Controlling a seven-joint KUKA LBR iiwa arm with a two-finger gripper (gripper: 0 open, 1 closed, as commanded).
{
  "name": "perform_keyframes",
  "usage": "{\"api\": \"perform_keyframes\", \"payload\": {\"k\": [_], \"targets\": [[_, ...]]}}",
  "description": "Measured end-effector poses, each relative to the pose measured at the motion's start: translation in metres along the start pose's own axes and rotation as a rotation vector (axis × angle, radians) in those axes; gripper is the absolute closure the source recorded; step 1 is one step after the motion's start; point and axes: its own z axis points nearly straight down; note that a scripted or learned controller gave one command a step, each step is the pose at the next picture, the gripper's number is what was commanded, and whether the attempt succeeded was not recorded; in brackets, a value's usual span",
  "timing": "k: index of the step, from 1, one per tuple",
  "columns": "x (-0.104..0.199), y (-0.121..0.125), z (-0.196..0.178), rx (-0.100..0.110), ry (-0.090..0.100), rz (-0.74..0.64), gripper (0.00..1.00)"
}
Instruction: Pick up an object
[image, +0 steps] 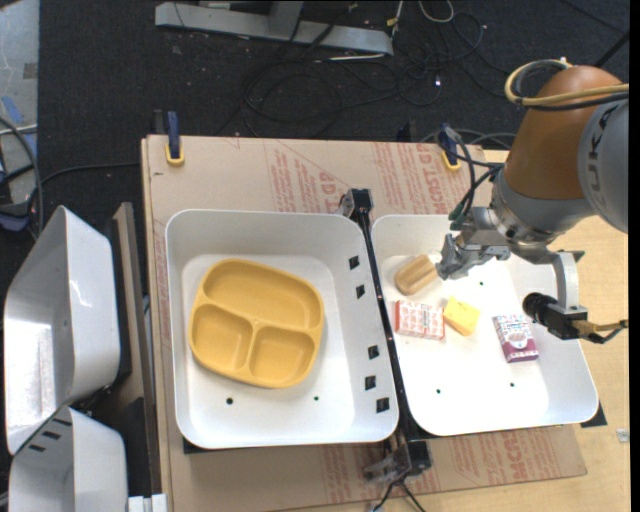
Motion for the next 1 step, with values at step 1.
{"api": "perform_keyframes", "payload": {"k": [1], "targets": [[0.0468, 0.0117, -0.0054, 0.0, 0.0, 0.0, 1.0]]}}
